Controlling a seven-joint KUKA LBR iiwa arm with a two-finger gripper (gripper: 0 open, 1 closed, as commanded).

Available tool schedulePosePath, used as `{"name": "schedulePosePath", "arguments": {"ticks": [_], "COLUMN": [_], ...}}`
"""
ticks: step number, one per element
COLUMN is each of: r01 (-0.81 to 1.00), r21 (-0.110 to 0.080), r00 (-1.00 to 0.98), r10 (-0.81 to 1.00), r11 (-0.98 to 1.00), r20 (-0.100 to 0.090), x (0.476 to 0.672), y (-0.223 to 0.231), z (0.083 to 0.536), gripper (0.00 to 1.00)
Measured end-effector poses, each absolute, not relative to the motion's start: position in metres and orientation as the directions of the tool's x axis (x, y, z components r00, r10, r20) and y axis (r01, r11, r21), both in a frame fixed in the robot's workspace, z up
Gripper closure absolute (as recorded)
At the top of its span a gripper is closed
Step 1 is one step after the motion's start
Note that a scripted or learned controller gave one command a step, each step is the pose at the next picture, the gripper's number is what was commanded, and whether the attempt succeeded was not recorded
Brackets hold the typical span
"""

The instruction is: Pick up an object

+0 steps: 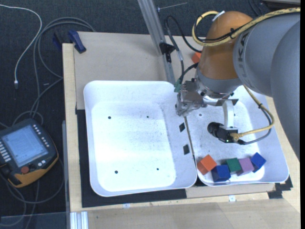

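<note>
Five small blocks lie in a loose row along the near edge of the right bin (274, 171): an orange block (207, 163) at the left end, then a dark blue block (221, 172), a green block (233, 165), a pale purple block (246, 164) and a blue block (258, 161) at the right end. Neighbours in the row touch or nearly touch. None of them is lifted; all rest on the bin floor. Farther back, the gripper (189, 102) hangs over the inner rim between the two bins, well apart from the blocks. Whether its jaws are spread or pressed together cannot be told, as the wrist hides them. Above it sits the orange band (226, 32) of the grey arm (274, 46). The left bin (131, 132) stands beside the right one on the tabletop (69, 128). A handheld control pendant (26, 149) lies on the floor at the left.
</note>
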State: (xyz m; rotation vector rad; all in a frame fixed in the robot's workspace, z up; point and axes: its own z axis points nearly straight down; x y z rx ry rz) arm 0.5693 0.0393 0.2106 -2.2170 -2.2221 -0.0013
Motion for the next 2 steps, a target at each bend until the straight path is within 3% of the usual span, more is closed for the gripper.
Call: {"name": "schedulePosePath", "arguments": {"ticks": [1,2], "r01": [1.000,1.000], "r21": [-0.002,-0.004], "r00": [-0.002,0.007], "r10": [1.000,1.000], "r11": [0.002,-0.007], "r20": [0.002,-0.002], "x": [0.569,0.565], "y": [0.039,-0.024], "z": [0.210,0.199], "gripper": [0.00,0.00]}}
